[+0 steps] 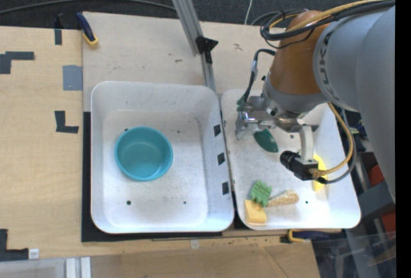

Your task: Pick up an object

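Camera view: gripper (255,121) low over the right bin (340,216), near its upper left corner; grey arm (359,45) with orange band (295,68) above it, reaching in from the right. Cannot tell whether the fingers are apart or together; the wrist hides most of them. Dark green oblong object (266,140) lies just below and right of the fingers, touching or nearly so; contact not clear. Further below the fingers, near the bin's front edge: green leafy piece (261,192), yellow block (255,213) just under it, tan stick-shaped piece (284,199) beside both. Small yellow item (317,180) off to the lower right, partly behind a black fitting. Well left of the fingers, in the left bin (103,142), a teal bowl (144,153) sits upright.
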### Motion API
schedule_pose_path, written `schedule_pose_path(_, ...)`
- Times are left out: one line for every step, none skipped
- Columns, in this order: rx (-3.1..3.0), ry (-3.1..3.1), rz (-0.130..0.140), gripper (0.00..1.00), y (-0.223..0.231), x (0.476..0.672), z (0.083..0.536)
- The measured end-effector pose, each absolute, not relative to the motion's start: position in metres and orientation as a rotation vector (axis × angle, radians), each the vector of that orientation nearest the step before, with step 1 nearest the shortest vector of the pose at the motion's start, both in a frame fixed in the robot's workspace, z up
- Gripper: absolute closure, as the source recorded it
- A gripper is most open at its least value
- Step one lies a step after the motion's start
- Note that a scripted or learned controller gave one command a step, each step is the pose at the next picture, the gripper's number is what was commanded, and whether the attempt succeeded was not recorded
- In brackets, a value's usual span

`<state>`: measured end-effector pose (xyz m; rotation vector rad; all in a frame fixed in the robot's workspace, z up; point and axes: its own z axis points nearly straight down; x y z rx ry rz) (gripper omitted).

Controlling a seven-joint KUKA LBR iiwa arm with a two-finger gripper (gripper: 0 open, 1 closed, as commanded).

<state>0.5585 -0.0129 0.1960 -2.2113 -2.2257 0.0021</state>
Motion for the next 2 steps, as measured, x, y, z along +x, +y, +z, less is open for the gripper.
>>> schedule_pose_path(-2.211, -2.229, -0.002, 1.0, 0.045, 0.558, 0.212)
schedule_pose_path(-2.211, -2.229, 0.0, 1.0, 0.096, 0.563, 0.218)
